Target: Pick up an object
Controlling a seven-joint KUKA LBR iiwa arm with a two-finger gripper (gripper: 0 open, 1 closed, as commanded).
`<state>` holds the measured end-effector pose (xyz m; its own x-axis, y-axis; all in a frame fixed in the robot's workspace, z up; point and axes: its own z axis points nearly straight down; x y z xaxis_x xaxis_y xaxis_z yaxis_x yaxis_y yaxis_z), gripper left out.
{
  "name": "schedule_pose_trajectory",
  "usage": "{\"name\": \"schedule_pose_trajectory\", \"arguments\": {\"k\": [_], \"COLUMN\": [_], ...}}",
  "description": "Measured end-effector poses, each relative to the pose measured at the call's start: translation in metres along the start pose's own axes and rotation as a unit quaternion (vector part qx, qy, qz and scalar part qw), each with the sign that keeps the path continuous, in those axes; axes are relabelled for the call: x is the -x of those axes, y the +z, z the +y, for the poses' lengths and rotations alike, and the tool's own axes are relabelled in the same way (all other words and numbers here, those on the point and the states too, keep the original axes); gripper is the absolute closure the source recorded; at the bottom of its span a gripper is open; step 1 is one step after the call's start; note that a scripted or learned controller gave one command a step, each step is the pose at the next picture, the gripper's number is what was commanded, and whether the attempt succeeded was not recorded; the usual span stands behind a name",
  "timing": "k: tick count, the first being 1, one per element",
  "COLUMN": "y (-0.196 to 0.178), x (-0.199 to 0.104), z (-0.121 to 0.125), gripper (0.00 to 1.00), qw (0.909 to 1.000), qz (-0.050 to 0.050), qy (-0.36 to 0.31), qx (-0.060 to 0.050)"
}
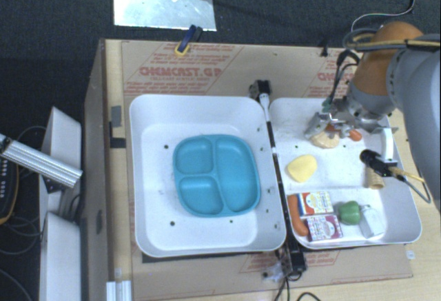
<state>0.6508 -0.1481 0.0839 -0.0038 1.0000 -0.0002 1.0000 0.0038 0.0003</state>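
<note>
My gripper hangs low over the back of the right bin, right above a pale beige lump that lies on the bin floor. A small orange-red piece lies just to the lump's right. A yellow rounded object rests in the middle of that bin, a little in front of and to the left of the gripper. The view does not show whether anything is held.
At the right bin's front lie an orange sausage-like piece, two small printed cartons, a green pepper and a whitish object. The left bin bears a blue divided plate.
</note>
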Motion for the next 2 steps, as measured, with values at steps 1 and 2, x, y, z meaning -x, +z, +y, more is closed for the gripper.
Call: {"name": "schedule_pose_trajectory", "arguments": {"k": [1,2], "y": [-0.012,-0.102], "x": [0.000,-0.076], "z": [0.002,-0.028], "gripper": [1.00,1.00], "qw": [1.0000,1.0000], "qz": [-0.001,0.001], "qy": [-0.002,-0.001], "qx": [0.002,0.003]}}
